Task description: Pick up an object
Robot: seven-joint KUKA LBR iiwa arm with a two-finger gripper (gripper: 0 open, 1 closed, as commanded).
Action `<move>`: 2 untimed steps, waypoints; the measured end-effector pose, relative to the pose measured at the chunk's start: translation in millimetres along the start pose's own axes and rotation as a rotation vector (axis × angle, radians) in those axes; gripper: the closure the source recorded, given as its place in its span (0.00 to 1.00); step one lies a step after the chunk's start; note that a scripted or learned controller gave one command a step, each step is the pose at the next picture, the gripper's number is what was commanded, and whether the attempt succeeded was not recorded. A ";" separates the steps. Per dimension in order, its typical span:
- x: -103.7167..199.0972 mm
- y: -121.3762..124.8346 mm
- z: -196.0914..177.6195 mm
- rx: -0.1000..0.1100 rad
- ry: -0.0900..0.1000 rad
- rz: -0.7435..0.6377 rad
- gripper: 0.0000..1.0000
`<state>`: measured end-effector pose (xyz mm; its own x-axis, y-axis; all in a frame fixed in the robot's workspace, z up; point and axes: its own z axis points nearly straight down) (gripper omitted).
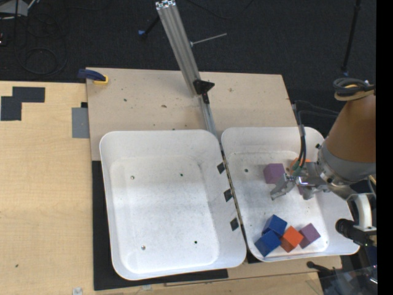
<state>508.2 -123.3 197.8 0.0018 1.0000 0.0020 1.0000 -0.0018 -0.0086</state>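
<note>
My gripper (292, 190) hangs low over the right bin (245, 141), just below and right of a mauve cube (274, 173). Its two fingers are spread apart with nothing between them; the left fingertip (276, 193) is close to the mauve cube's lower edge. Near the bin's front lie two blue cubes (276, 224) (267, 243), an orange cube (291, 239) and a purple cube (310, 233), bunched together and apart from the gripper.
The left bin (116, 165) lies beside the right one, with black clips (225, 194) along the shared rim. A slanted aluminium bar (183, 48) rises behind the bins. The arm's orange band (356, 125) fills the right side.
</note>
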 end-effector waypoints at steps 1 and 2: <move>0.9 -1.5 64.9 0.002 0.001 0.000 0.00; -1.5 -0.4 51.4 -0.004 -0.001 0.009 1.00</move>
<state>507.3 -124.7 146.4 0.0107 0.9999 0.0013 0.9999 -0.0107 -0.0047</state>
